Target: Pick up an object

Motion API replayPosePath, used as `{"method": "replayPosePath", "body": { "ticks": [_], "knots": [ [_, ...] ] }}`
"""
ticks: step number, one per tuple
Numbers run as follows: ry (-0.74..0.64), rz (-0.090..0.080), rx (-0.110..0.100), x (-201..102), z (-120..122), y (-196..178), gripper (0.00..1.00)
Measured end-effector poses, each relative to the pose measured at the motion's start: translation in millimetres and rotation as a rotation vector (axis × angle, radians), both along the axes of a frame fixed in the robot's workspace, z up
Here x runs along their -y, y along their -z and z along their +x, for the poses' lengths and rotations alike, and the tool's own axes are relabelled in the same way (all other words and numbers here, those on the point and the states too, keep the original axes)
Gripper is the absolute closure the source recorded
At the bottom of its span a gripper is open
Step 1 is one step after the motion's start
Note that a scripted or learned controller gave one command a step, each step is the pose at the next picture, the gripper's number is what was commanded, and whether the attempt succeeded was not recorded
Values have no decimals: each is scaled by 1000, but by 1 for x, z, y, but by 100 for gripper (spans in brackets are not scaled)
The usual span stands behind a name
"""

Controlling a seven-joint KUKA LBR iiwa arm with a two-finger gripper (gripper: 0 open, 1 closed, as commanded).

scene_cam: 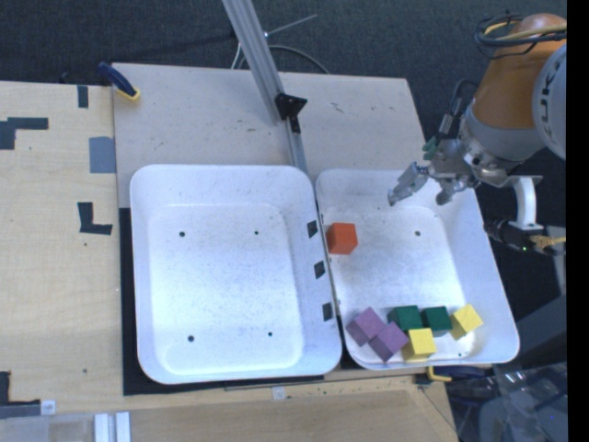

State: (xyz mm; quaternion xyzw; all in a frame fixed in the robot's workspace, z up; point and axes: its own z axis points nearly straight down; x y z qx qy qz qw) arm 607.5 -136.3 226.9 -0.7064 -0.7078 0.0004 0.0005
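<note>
The gripper [425, 188] hung over the right bin's [492, 288] far corner, fingers spread and holding nothing. The orange cube [342, 238] sat alone near the left wall; I'd judge it the easiest pick, needing a straight descent. Purple, green and yellow blocks [414, 330] crowded the near edge.

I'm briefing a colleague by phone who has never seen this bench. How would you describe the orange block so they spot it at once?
Find the right-hand white bin, the one nearer the arm. The orange block sits alone by that bin's left wall, about halfway up. Unlike the purple, green and yellow blocks huddled along the bin's near edge, it touches nothing and is the only orange one.
</note>
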Motion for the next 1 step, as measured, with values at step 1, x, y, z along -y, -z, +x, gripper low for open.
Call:
{"method": "replayPosePath", "body": {
  "ticks": [1],
  "knots": [
    [3,3,-12,-11,-95,75,0]
  ]
}}
